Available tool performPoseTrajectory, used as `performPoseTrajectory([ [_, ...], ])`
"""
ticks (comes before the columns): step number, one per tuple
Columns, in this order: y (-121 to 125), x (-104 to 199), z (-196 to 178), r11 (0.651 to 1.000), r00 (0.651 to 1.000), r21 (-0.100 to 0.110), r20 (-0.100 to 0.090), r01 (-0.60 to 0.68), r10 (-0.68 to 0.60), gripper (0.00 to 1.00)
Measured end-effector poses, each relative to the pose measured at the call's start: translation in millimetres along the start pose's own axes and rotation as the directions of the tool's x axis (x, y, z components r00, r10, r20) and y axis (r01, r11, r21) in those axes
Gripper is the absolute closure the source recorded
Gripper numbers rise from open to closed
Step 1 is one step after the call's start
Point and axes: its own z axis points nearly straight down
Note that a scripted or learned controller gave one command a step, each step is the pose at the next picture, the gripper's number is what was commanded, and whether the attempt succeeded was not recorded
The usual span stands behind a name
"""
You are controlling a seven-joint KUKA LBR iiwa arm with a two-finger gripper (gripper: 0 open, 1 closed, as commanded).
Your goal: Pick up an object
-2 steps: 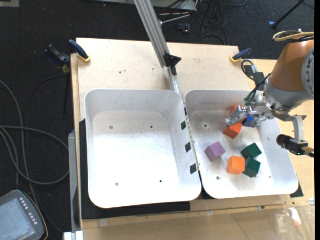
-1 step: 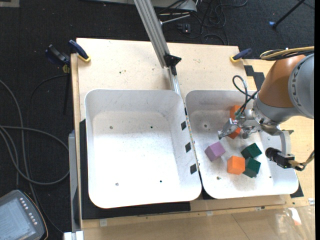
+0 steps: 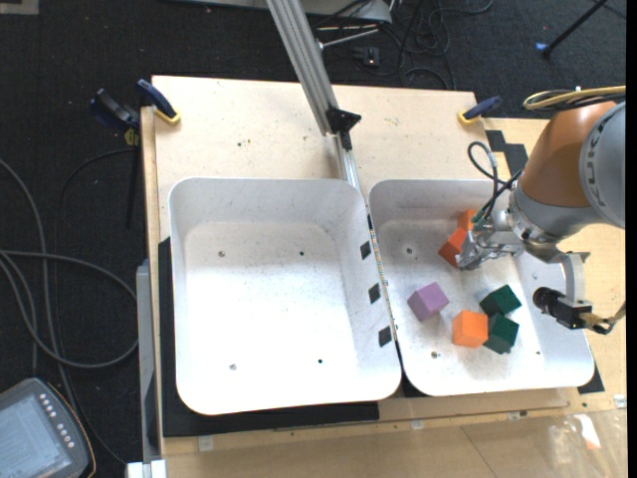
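Observation:
My gripper [image 3: 478, 250] reaches down into the right bin [image 3: 557, 371], in its upper middle part. It sits right against an orange-red block [image 3: 457, 244], which shows to its left and partly under it; whether the block is held cannot be seen. A purple cube [image 3: 429, 300] lies lower left of the gripper. An orange cube [image 3: 470, 329] lies below it, touching a dark green block [image 3: 504, 335]. A second dark green block [image 3: 500, 299] lies just above that one.
The left bin [image 3: 199, 267] adjoins the right one along a shared rim. A slanted metal rail [image 3: 309, 63] runs from the top down to that rim. The arm's grey and orange wrist [image 3: 567, 172] hangs over the right bin's right side.

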Motion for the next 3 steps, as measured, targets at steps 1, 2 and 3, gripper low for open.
performPoseTrajectory([
  [1,1.9,-7.7,-45.9,1.0,1.0,-0.004,0.001,0.0,0.0,1.0],
  [2,-4.8,-5.7,-93.9,1.0,1.0,-0.004,0.001,0.003,-0.003,1.0],
  [3,-3.0,-6.0,-137.5,1.0,1.0,-0.005,0.002,0.003,-0.003,1.0],
])
